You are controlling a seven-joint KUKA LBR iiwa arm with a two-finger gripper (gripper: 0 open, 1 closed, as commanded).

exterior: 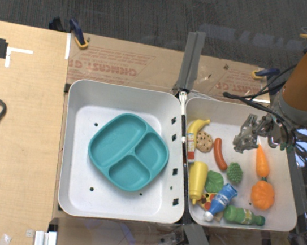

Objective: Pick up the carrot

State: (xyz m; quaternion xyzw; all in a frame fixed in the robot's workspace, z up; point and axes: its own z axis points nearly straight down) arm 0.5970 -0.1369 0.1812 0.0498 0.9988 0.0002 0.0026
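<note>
I see the gripper (246, 140) hovering over the right bin (289, 185), grasping nothing as far as I can tell; the carrot (261, 162) lies just beside it, above an orange (262, 195).

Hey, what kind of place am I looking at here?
Likely a robot lab test bench, not a kitchen: two white bins on a cardboard-covered table, toy food such as a carrot and banana, and the arm's hand reaching in.
</note>
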